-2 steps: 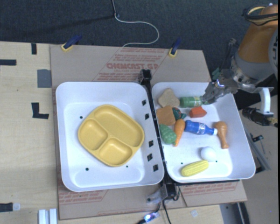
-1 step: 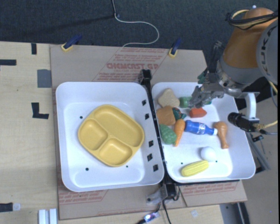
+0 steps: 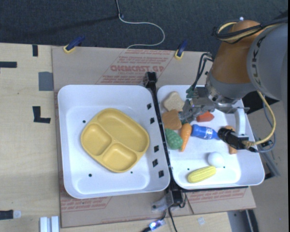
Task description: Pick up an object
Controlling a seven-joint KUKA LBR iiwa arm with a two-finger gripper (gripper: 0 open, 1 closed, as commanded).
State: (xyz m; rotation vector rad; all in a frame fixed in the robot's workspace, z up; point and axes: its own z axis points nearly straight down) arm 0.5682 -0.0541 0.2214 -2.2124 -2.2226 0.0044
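A table (image 3: 19, 129) seen from above carries two shallow white bins side by side on a sheet of cardboard. The left bin (image 3: 70, 100) holds a yellow divided plate (image 3: 115, 139), lying flat near its middle. The right bin (image 3: 253, 170) holds a cluster of toy foods: a pale bread slice (image 3: 173, 100) at the upper left, a brown piece (image 3: 171, 119) just below it, a green vegetable (image 3: 174, 139) touching an orange carrot (image 3: 185, 135), a blue bottle (image 3: 203, 132) lying on its side, a white egg (image 3: 215, 158), and a yellow corn cob (image 3: 201, 174) near the front edge. The grey and orange arm (image 3: 241, 52) reaches in from the right. Its claw (image 3: 192, 108) hangs over the cluster's upper part, beside the brown piece; whether it is open, or grips anything, cannot be told.
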